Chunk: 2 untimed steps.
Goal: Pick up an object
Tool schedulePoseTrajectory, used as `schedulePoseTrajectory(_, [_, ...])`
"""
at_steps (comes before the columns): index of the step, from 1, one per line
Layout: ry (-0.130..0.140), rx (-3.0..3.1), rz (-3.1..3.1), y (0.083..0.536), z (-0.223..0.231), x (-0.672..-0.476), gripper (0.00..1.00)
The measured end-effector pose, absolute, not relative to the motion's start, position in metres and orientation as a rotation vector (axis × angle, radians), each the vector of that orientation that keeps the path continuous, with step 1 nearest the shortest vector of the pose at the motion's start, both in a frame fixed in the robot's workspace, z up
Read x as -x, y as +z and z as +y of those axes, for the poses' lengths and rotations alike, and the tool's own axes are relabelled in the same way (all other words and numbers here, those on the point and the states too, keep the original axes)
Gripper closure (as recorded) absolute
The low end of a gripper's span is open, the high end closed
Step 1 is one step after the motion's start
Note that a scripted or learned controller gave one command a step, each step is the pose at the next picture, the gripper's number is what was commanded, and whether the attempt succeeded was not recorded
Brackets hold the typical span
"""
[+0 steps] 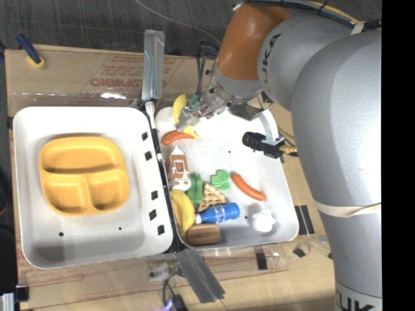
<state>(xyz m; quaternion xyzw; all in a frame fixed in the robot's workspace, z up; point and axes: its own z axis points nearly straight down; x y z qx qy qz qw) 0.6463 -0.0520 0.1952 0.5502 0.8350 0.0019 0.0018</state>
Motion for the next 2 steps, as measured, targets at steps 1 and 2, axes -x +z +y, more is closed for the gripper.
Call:
schedulePoseTrajectory(1, [-0.003, -1.723, 2.630, 0.195, -0.064, -0.618, 1.00])
schedulePoseTrajectory(2, [-0.004, -2.057, 2.381, 0.202, -0.016, -0.590, 1.00])
